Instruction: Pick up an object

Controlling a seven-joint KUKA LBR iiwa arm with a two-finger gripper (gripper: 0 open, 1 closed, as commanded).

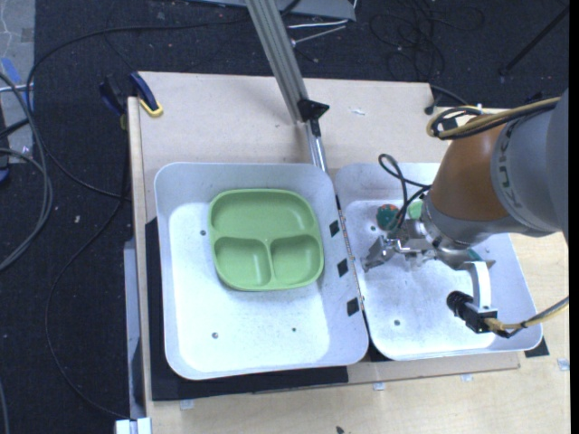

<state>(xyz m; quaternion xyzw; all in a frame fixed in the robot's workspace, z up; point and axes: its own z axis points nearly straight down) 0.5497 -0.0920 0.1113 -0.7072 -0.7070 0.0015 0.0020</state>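
My gripper (380, 251) hangs low over the left half of the right bin (425, 328), reaching in from the right under the orange wrist band. Just behind it, near the bin's far side, lies a small teal and orange object (388, 213), and beside that a small green object (414, 210) is partly hidden by the wrist. Both lie apart from the gripper tip, and nothing shows in its grasp. A green three-compartment plate (267, 239) rests in the left bin (244, 333).
The arm's grey body (534, 170) covers the right bin's far right corner. A black cable loops above the wrist (398, 174). A slanted metal pole (280, 52) rises behind the bins. The raised rims of both bins meet in the middle (348, 260).
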